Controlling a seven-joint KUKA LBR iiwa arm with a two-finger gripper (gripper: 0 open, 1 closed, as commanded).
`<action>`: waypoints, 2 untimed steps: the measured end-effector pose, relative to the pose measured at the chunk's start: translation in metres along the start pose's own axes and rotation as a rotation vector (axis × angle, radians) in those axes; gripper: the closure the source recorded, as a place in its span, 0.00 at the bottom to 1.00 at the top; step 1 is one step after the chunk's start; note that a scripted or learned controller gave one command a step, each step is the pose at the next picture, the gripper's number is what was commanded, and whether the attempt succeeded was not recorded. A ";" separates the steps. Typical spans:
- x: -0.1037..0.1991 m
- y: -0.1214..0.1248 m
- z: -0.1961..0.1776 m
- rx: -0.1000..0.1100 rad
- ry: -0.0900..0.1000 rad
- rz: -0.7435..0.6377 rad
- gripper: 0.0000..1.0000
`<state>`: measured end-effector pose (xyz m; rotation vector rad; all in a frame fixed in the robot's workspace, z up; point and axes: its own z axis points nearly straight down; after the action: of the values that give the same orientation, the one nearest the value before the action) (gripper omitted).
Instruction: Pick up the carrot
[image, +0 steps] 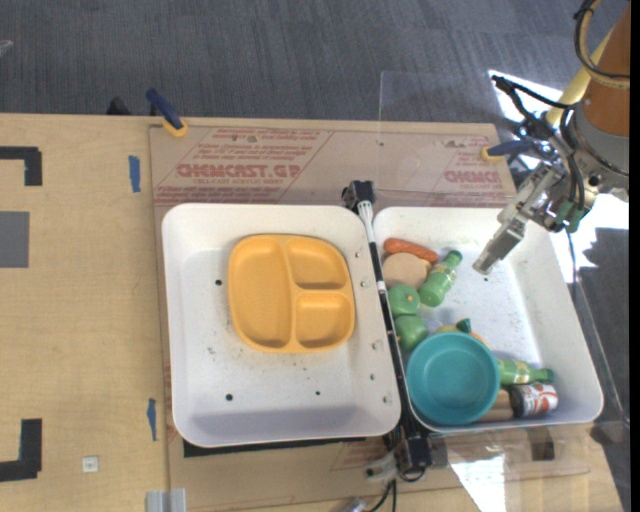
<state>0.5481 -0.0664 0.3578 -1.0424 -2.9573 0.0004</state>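
Carrot (410, 247) lies at the far-left corner of the right bin (560, 290), tight against a tan round piece (404, 268) with a green bottle (439, 279) just beside. The gripper (497, 250) hovers to its right, well apart from it; I cannot tell its state. My worry: that crowding, plus the bin wall close behind, could make the descent nudge the neighbours or close on the wrong thing

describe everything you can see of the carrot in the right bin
The carrot is a small orange toy, plastic-looking, long and slim with rounded ends. It lies flat near the right bin's upper left corner, tilted slightly down to the right. A tan round piece sits right against its lower side, and nothing grips it.
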 end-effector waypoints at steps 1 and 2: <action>-0.054 -0.004 -0.120 -0.009 -0.016 0.269 0.00; 0.006 0.029 0.085 0.002 0.001 0.262 0.00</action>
<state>0.5612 -0.0400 0.2730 -1.4186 -2.7945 0.0036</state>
